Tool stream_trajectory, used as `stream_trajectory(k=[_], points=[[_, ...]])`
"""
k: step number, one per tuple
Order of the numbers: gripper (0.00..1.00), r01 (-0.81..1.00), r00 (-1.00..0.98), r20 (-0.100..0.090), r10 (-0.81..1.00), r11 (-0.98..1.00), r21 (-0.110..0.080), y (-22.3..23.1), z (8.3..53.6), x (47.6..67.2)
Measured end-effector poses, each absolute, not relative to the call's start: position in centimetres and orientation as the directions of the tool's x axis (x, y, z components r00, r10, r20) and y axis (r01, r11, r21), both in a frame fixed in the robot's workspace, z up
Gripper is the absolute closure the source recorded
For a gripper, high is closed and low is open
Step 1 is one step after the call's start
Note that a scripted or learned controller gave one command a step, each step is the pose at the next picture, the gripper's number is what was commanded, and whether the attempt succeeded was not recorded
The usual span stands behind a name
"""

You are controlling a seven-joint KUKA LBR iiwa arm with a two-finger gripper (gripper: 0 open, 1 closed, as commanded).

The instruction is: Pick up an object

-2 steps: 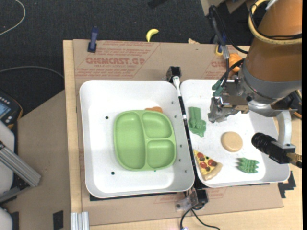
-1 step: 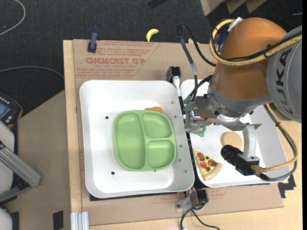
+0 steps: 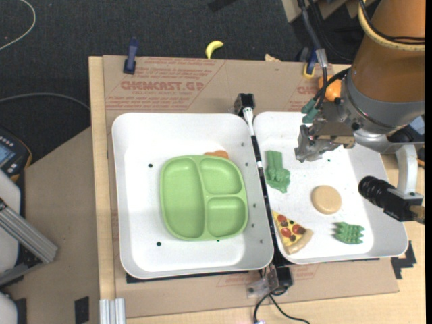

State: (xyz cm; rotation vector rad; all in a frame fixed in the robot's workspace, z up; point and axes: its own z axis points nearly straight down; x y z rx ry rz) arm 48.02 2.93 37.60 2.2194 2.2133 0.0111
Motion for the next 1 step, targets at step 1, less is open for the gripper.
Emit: stream_trajectory(k=[1], points=[[1.00,1.000,0.004,-0.001,1.000,-0.004,-0.008,0.78,31.24,48.15]])
